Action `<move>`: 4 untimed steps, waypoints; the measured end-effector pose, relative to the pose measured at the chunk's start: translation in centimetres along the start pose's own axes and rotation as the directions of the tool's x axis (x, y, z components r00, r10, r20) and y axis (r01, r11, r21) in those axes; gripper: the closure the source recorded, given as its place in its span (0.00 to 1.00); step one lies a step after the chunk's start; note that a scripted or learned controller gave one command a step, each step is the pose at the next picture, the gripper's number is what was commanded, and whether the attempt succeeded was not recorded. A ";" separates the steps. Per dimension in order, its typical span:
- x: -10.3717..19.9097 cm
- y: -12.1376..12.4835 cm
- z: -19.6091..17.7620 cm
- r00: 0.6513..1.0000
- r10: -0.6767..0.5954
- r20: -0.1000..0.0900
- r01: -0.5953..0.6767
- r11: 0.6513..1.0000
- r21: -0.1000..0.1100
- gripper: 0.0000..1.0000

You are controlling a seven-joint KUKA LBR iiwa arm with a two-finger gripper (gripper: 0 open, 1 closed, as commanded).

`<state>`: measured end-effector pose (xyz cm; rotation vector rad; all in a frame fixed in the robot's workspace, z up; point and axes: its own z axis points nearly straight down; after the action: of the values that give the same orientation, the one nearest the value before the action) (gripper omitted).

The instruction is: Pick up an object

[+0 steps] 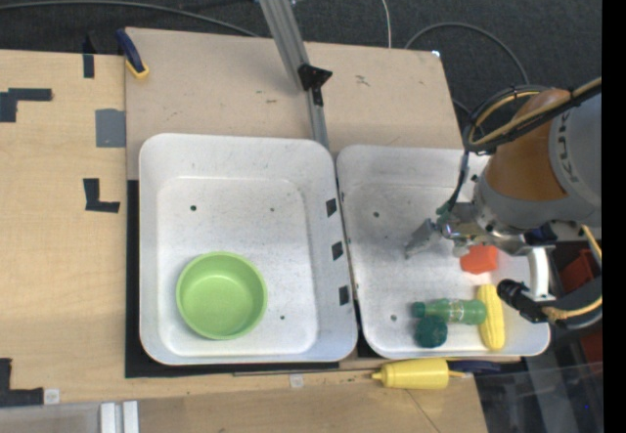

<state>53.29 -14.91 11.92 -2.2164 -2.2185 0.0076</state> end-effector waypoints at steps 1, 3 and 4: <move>0.0 0.0 3.1 1.000 0.000 0.002 0.000 1.000 -0.006 0.00; 0.0 -0.5 -2.3 1.000 0.000 0.001 0.000 1.000 -0.009 1.00; 0.2 -0.2 -6.5 1.000 -0.001 0.001 0.001 1.000 -0.010 1.00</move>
<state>53.11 -14.74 18.42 -2.2211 -2.2249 -0.0017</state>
